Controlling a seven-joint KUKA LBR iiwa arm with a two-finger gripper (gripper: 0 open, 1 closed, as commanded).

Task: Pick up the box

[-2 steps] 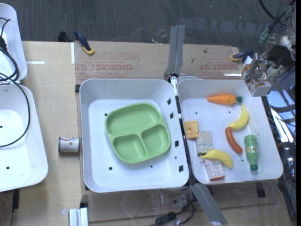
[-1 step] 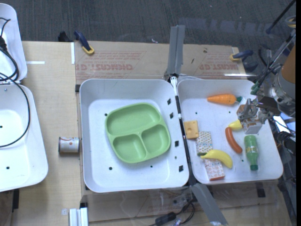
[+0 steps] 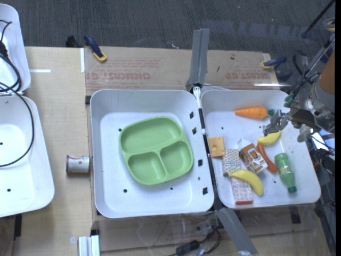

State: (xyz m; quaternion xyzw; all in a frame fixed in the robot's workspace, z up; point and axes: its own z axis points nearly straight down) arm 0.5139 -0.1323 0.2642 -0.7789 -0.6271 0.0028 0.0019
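A small brown and white box (image 3: 252, 159) lies tilted in the middle of the right bin (image 3: 298, 196). It sits between a patterned packet (image 3: 231, 161) and a red sausage (image 3: 268, 162). A second, flat orange and white box (image 3: 243, 193) lies near the bin's front wall, partly under a large banana (image 3: 249, 179). My gripper (image 3: 277, 124) hangs over the bin's right rear part, just above a small yellow banana (image 3: 269, 138) and up and to the right of the brown box. I see nothing held in it.
The right bin also holds a carrot (image 3: 251, 112), a cheese wedge (image 3: 216, 146) and a green bottle (image 3: 285, 172). In the left bin (image 3: 101, 143) lies a green divided plate (image 3: 155, 149). A small can (image 3: 78, 164) rests on the bench to the left.
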